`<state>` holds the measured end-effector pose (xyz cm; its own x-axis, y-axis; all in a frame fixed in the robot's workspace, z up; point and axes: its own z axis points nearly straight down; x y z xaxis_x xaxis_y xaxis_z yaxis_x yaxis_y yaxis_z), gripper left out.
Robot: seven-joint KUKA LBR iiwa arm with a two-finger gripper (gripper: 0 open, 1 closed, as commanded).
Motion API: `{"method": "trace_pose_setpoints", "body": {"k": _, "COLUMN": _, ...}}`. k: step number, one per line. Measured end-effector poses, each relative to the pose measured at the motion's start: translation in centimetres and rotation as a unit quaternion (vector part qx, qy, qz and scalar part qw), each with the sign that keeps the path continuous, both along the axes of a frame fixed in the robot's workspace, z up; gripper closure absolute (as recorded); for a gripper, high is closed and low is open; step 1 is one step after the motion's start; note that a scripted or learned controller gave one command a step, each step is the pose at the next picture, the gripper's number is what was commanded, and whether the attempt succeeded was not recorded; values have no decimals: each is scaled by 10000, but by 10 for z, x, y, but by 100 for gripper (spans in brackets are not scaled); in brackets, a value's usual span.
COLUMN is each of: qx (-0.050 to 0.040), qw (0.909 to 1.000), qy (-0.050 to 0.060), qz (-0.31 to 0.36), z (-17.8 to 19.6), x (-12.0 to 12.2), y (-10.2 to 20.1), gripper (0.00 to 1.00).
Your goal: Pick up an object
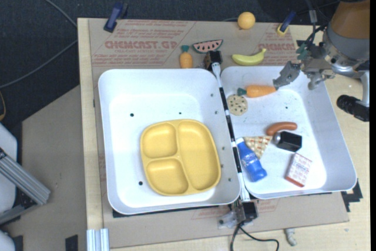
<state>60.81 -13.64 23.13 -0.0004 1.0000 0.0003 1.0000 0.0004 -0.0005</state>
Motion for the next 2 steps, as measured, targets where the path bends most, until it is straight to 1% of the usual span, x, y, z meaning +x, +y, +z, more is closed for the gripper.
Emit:
{"method": "trace_pose_setpoints", "body": {"k": 1, "qx": -2, "qw": 10000, "qy": -3, "qz": -3, "z": -147, "x": -22, "y": 2, "gripper": 0}}
{"method": "trace_pose_setpoints", "body": {"k": 2, "qx": 0, "qw": 10000, "qy": 2, "qz": -7, "z": -147, "x": -83, "y": 1, "gripper": 0}}
